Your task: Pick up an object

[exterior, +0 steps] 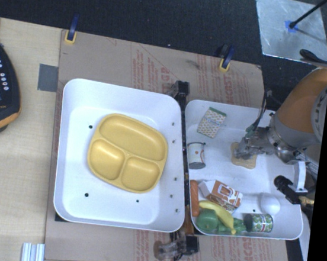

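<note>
The gripper (249, 145) is down in the right bin (293, 233), right over a small tan piece (245, 160) near the back (a cracker or toast, I'd guess). I can't tell its state or whether it grips anything. The piece looks flat, so I'd worry the claw slides off and comes up bare.

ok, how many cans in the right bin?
2. One small can lies at the right bin's left wall; a green-labelled can lies on its side near the front edge. Others could be hidden in the pile.
</note>
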You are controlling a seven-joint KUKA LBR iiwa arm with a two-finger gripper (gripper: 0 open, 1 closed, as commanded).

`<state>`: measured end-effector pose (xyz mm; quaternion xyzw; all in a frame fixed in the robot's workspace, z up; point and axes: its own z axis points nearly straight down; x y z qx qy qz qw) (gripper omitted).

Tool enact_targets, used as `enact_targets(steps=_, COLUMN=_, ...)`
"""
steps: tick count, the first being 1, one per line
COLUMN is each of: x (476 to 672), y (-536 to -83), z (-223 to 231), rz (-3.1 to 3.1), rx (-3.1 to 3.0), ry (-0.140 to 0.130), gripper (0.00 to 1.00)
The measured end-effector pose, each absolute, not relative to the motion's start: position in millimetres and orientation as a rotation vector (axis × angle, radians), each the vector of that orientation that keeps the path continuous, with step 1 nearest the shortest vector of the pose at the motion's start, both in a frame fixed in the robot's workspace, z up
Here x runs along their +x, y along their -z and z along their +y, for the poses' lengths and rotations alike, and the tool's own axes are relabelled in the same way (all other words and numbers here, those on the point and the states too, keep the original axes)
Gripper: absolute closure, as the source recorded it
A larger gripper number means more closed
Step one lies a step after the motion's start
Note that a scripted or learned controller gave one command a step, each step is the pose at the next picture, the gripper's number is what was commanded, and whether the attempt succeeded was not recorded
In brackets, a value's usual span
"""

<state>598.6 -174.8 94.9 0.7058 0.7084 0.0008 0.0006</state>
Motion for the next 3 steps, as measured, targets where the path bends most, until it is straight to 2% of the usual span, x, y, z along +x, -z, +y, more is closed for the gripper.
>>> enact_targets(steps=1, x=572.3, y=-95.1, z=-193.9, rz=2.223, rx=2.215, ry=-0.003, gripper=1.00)
enact_targets(steps=2, x=572.5, y=-105.5, z=-194.5, rz=2.225, rx=2.214, ry=-0.002, gripper=1.00)
enact_targets(steps=3, x=499.6, y=-93.0, z=-209.7, rz=2.229, rx=2.218, ry=0.005, gripper=1.00)
